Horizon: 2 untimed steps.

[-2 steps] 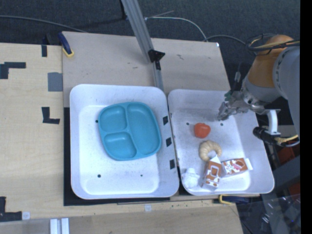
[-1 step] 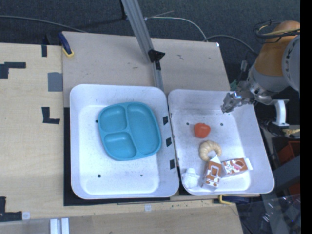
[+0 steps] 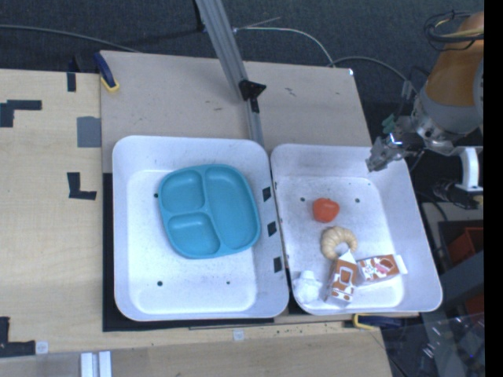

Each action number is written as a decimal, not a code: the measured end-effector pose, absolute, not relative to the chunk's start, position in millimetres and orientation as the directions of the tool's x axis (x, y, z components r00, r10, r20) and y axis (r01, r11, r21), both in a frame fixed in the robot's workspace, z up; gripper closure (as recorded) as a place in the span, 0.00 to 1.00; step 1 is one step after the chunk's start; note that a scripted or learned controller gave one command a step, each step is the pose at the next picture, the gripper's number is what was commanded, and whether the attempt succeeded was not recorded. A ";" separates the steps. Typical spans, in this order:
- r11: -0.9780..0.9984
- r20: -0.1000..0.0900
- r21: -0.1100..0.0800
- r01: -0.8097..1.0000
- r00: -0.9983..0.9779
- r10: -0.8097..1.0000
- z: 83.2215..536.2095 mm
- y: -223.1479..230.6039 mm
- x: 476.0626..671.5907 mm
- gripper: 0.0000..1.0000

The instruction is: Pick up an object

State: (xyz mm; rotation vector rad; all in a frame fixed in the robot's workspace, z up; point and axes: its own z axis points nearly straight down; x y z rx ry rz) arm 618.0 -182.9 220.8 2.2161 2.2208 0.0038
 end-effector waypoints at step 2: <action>0.006 0.001 -0.001 1.000 -0.006 1.000 256.9 -134.1 625.3 1.00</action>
